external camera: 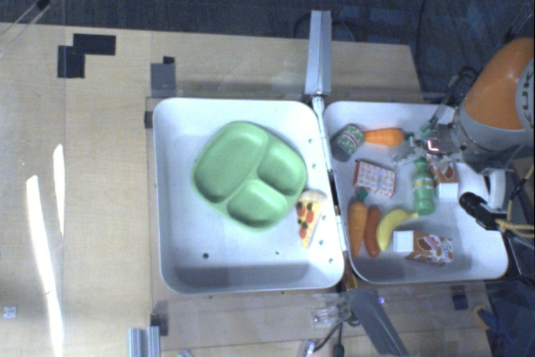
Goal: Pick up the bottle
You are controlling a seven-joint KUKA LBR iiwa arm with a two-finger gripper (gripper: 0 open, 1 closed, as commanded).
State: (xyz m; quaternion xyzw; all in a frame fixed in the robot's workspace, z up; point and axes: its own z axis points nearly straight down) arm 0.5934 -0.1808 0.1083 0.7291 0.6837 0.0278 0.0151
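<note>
The bottle (424,189) is small and green with a pale cap, and it lies in the right bin (493,263) near the middle. My gripper (430,144) hangs just behind the bottle's cap end, close above the bin floor. The grey arm with its orange band (500,89) reaches in from the right. Nothing shows held in the gripper.
Around the bottle lie a green can (347,140), a carrot (384,137), a checked packet (374,178), a banana (389,226), a white cube (403,242) and a patterned box (433,247). The left bin (175,263) holds a green divided plate (249,173) and a pizza slice (309,214).
</note>
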